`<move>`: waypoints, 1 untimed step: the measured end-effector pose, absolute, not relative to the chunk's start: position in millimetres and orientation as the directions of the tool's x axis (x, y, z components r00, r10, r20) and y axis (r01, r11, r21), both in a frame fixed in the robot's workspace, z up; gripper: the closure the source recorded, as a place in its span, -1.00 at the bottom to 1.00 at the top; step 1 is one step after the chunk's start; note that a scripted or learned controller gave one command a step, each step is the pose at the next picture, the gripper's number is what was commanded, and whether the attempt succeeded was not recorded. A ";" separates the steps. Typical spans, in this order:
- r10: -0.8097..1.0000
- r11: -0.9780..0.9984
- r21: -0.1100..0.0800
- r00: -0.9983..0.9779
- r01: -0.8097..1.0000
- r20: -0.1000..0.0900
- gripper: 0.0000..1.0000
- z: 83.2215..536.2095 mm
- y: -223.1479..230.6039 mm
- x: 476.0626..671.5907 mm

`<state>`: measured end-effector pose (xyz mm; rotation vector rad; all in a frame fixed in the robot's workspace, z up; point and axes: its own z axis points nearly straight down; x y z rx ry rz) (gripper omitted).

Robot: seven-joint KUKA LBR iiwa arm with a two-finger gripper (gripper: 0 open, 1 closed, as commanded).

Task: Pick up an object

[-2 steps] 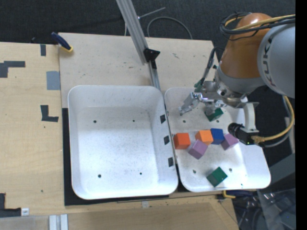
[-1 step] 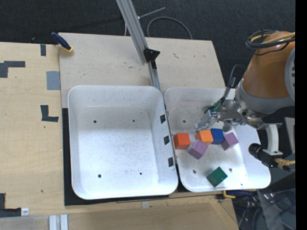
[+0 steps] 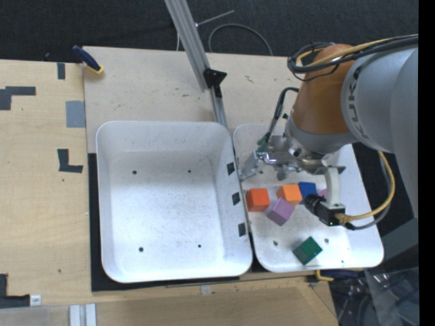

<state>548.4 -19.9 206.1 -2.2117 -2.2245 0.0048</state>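
Observation:
The right bin (image 3: 353, 250) holds several small blocks. A red-orange cube (image 3: 257, 199) lies near its left wall, with an orange cube (image 3: 290, 193) and a blue cube (image 3: 307, 189) to its right. A purple block (image 3: 280, 211) sits just in front of them, and a green block (image 3: 307, 249) lies alone nearer the front. My gripper (image 3: 264, 160) hangs over the back left part of this bin, just behind the red-orange cube. Nothing shows in its grasp. The wrist hides the bin floor behind the blocks.
The large left bin (image 3: 109, 141) stands beside the right one, their walls meeting near the gripper. A slanted metal pole (image 3: 194, 39) comes down to the back of the bins. A cable (image 3: 360, 216) loops from the wrist over the right bin's right side.

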 end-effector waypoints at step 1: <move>1.000 0.009 -0.005 -0.009 1.000 0.003 -1.00 190.4 62.5 535.0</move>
